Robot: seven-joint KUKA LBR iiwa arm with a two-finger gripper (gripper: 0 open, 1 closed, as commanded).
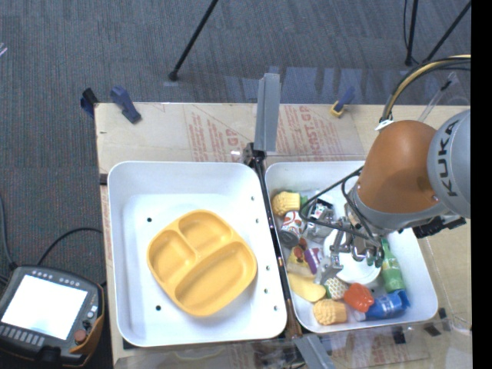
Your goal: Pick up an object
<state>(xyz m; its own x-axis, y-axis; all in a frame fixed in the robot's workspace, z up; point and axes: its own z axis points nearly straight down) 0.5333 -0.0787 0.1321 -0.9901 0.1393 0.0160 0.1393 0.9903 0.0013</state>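
Hovering over the right bin [427, 283], our hand [342, 256] hangs among toys beside the corn [286, 203]; its grip we cannot tell.

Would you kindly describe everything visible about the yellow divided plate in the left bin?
The yellow divided plate looks like smooth matte plastic, rounded, with three compartments: two small and one long. It lies flat, right side up and turned at an angle, on the floor of the left bin, near its middle, touching nothing else.

I counted two white bins [123, 206], side by side. The left bin had one yellow plate [201, 261]. The right bin [424, 283] had a pile of small toys, too jumbled to count.
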